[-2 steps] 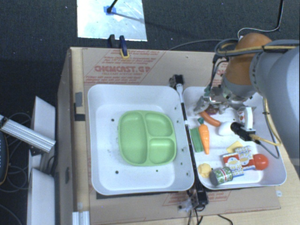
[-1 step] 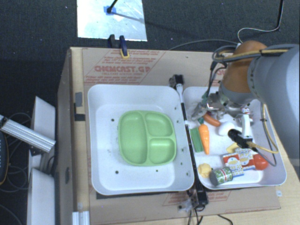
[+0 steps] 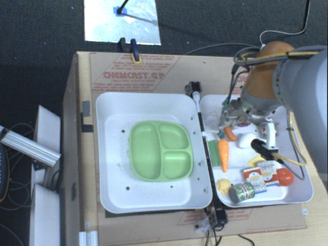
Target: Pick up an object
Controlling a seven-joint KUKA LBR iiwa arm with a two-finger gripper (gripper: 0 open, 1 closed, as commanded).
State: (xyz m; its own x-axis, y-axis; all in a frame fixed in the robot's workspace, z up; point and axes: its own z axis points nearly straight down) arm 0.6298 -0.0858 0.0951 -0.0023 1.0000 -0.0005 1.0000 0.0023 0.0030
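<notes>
My gripper (image 3: pixel 227 121) hangs low over the back left part of the right bin (image 3: pixel 302 188). Just below its tip lies a small orange piece (image 3: pixel 231 134), and I cannot tell whether they touch. A carrot (image 3: pixel 223 153) lies in front of that, next to a green item (image 3: pixel 213 154) along the bin's left wall. A white egg shape (image 3: pixel 246 139) rests to the right of the small orange piece.
The right bin's front holds a tin can (image 3: pixel 242 192), a yellow lump (image 3: pixel 223 184), a red and white packet (image 3: pixel 260 176), a red tomato (image 3: pixel 285 177) and a yellow piece (image 3: pixel 255 161). A green divided plate (image 3: pixel 160 150) lies in the left bin (image 3: pixel 113 137).
</notes>
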